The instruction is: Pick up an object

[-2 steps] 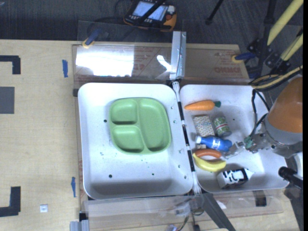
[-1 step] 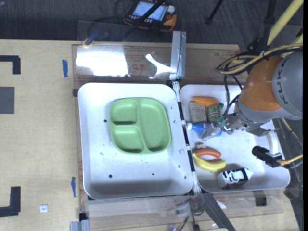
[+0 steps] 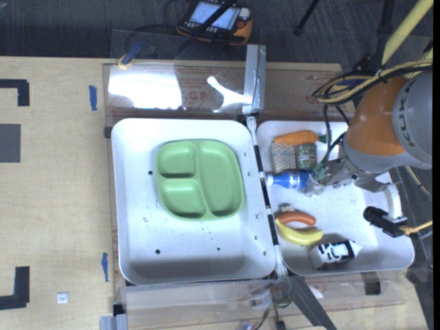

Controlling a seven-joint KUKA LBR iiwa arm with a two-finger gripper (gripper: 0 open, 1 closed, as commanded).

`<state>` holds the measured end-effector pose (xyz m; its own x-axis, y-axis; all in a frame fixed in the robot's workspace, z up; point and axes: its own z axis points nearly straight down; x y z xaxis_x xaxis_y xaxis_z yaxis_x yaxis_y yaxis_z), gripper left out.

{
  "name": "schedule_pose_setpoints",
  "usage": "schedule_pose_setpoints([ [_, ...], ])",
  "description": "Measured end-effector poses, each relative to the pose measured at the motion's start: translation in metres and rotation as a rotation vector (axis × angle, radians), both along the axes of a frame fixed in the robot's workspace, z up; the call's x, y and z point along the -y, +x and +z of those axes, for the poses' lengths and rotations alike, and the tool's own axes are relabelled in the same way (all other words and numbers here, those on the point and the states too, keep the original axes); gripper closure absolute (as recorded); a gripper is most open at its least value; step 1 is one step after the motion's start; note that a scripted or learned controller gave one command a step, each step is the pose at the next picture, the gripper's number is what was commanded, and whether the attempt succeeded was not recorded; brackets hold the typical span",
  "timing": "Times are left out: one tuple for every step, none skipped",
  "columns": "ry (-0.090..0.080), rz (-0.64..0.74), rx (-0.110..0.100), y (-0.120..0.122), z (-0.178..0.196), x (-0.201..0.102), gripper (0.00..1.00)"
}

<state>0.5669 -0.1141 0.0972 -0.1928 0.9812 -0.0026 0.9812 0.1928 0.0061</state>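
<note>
Camera view legibility was too low for any label to be read: the black-and-white printed object (image 3: 335, 251) and the patterned packet (image 3: 294, 157) carried unreadable markings. The gripper (image 3: 328, 175) was seen low in the right bin (image 3: 392, 253), just beside a clear blue-capped bottle (image 3: 290, 180); whether its fingers were parted could not be told. A smooth green sectioned plate (image 3: 200, 178) lay in the left bin (image 3: 130, 205).
</note>
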Motion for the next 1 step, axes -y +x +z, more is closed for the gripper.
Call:
schedule_pose_setpoints([
  [0.001,0.348,-0.008,-0.0264,0.0874,-0.1258,1.00],
])
